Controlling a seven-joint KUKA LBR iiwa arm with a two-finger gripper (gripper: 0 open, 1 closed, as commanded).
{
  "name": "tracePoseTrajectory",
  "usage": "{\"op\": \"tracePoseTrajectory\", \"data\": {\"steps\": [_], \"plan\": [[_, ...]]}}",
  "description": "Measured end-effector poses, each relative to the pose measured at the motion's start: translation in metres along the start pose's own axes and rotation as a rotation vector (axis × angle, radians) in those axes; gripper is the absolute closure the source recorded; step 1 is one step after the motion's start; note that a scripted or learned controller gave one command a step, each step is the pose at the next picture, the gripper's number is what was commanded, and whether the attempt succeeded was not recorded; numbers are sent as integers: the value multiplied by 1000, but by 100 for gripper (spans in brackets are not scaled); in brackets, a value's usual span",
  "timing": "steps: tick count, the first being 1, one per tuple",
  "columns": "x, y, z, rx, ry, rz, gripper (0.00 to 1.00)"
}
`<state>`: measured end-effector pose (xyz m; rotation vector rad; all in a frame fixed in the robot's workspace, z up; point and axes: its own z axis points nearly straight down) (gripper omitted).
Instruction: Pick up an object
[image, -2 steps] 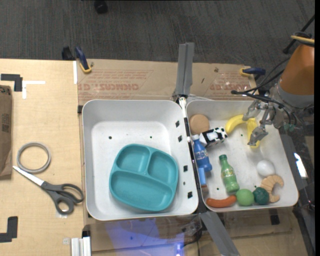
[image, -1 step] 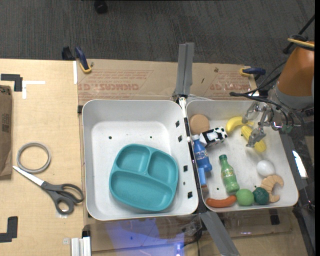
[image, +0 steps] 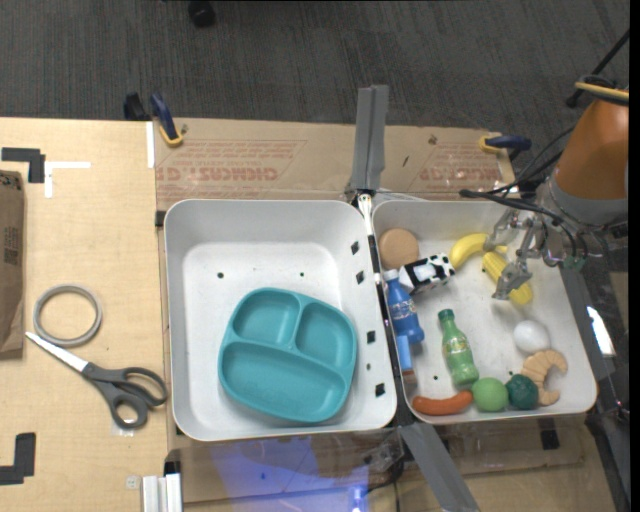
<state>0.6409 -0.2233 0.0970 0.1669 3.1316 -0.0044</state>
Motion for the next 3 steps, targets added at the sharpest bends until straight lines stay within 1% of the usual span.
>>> {"op": "tracePoseTrajectory", "data": {"steps": [1, 2, 3], "plan": [[-3, 2, -11, -1, -10, -3, 100], [-2, 2, -11, -1, -9, -3, 0], [0, 1, 1, -1, 4, 7, 0]]}}
